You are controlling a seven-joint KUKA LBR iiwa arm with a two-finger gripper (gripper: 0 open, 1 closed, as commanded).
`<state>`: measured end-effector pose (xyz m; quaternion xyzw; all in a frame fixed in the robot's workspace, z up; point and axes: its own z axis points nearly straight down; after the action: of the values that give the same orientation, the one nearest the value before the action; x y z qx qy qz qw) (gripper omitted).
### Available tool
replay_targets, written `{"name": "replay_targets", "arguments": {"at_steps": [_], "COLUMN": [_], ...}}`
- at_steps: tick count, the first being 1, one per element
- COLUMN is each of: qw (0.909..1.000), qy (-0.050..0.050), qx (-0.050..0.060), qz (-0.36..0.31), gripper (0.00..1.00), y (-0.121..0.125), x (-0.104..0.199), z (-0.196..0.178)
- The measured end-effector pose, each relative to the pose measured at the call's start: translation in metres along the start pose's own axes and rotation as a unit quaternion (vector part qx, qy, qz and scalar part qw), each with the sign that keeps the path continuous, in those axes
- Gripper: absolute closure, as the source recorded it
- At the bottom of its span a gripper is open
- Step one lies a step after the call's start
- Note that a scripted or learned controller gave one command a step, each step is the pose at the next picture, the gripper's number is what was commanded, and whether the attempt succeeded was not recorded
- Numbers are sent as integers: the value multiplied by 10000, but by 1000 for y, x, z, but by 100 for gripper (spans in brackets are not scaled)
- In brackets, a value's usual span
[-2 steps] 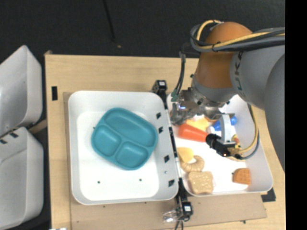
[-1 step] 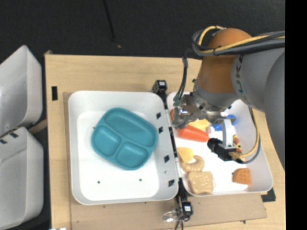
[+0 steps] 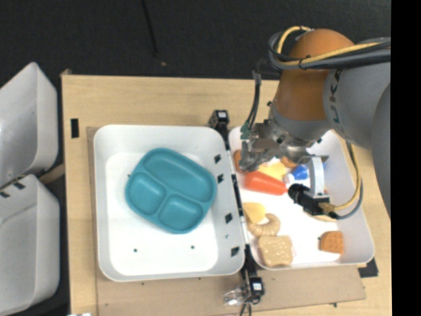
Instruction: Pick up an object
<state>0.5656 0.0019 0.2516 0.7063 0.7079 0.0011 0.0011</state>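
Orange carrot (image 3: 266,182) in rt bin (image 3: 352,239), just below fingers (image 3: 248,157); finger state can't tell.

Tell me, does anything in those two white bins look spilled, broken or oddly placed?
Nothing looks spilled or broken. The teal divided plate sits slightly askew in the left bin. In the right bin, the toy foods are scattered loosely, among them an orange carrot and a bread slice.

Even overhead light, soft shadows; white bins (image 3: 105,176) near glare; image slightly soft; surroundings dark.
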Motion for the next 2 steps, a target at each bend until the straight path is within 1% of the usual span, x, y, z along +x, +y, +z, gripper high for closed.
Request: {"name": "replay_targets", "arguments": {"at_steps": [1,2], "qw": [10000,10000], "qy": [-5,-9], "qx": [16,21], "qz": [-6,-5], "gripper": [100,100], "y": [1,1], "x": [2,5], "z": [3,17]}}
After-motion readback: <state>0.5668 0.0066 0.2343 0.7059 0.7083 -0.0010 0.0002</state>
